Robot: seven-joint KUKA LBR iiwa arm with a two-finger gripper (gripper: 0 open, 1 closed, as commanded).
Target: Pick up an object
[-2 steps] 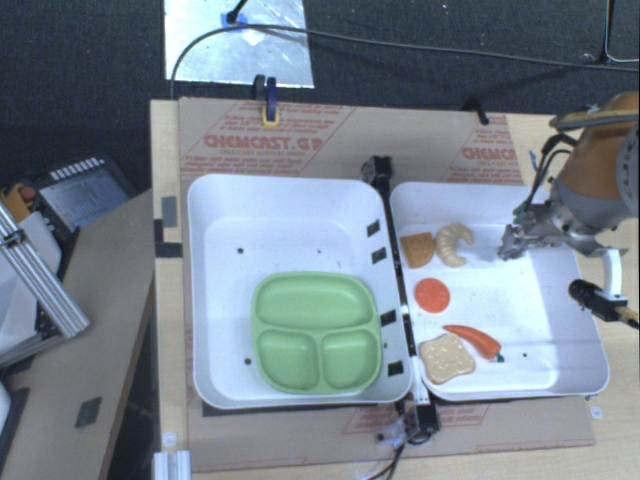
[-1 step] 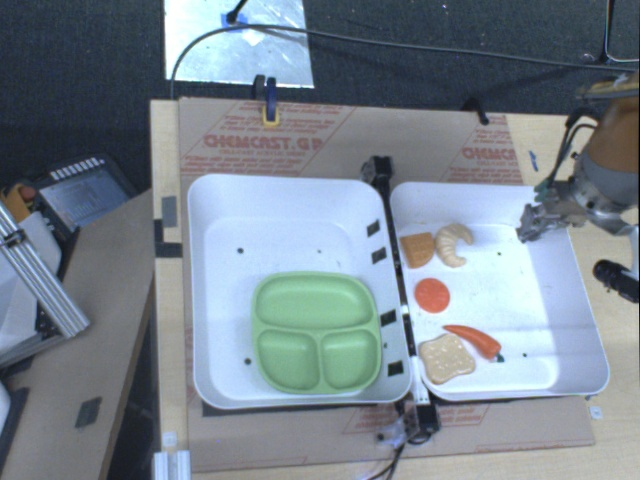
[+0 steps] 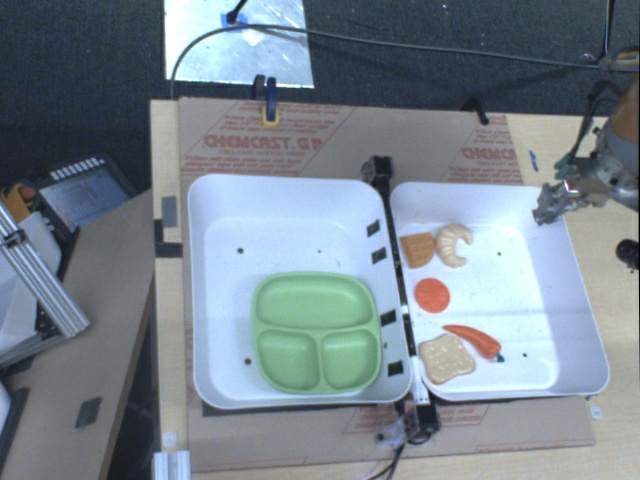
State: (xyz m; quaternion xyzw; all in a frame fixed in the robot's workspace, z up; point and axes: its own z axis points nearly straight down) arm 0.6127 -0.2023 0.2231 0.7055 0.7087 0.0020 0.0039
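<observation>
The right bin (image 3: 560, 298) holds several toy foods along its left side: an orange cheese wedge (image 3: 418, 249), a pale croissant (image 3: 455, 244), a red tomato slice (image 3: 432, 295), a red chili pepper (image 3: 473, 340) and a slice of toast (image 3: 446, 359). My gripper (image 3: 551, 205) hangs at the bin's far right corner, over the rim, well apart from all the foods. Nothing shows between its fingers.
The left bin (image 3: 230, 218) holds a green three-compartment plate (image 3: 315, 330). Black clips (image 3: 379, 171) sit along the divide between the bins. A yellow clamp (image 3: 269, 108) stands at the bench's back edge. Cables cross above the bins.
</observation>
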